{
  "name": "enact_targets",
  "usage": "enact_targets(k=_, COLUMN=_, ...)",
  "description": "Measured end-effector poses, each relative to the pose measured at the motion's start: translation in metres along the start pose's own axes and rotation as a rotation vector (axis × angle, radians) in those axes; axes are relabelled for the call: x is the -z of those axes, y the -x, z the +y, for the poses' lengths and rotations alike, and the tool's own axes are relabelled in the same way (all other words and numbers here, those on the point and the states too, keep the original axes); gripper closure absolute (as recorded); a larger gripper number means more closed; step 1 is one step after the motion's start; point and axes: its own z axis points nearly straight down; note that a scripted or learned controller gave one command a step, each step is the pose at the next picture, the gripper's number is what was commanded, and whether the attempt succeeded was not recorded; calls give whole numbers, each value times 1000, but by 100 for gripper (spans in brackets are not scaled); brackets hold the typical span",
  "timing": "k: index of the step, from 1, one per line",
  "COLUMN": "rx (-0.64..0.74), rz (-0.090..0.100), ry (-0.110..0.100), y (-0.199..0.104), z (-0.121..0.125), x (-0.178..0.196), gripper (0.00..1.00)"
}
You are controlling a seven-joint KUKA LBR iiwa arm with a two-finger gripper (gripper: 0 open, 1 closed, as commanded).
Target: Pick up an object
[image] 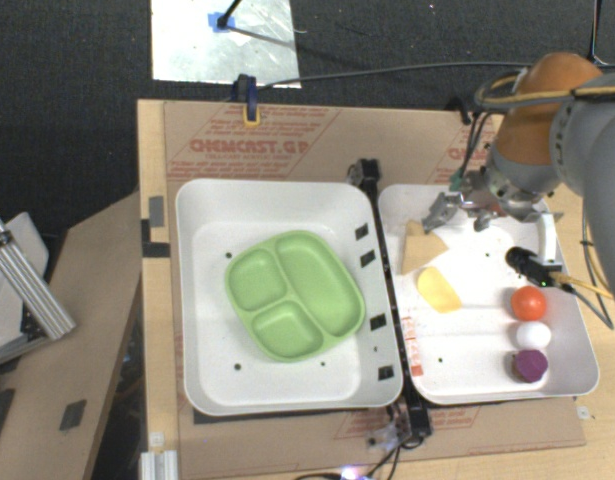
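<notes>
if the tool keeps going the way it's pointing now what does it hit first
Probably the tan wedge-shaped piece in the right bin: the tool points down-left right above it. Depth is unclear from one slanted view, so it may meet the bin floor instead.

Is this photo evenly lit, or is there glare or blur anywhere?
In the camera view the light is fairly even and soft; the white bins look bright, nearly washed out, with faint shadows beside the green divided plate. The silvery sheet at the top shows patchy glare. The tool and nearby wrist look slightly soft, while the orange ball is crisp.
</notes>
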Motion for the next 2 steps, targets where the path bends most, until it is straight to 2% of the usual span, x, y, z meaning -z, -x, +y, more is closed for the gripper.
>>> enact_targets(k=1, rx=0, rz=1, ry=8, y=0, z=3, x=-34, gripper=0)
enact_targets(k=2, rx=2, rz=-1, ry=25, y=-1, z=7, x=-17, gripper=100)
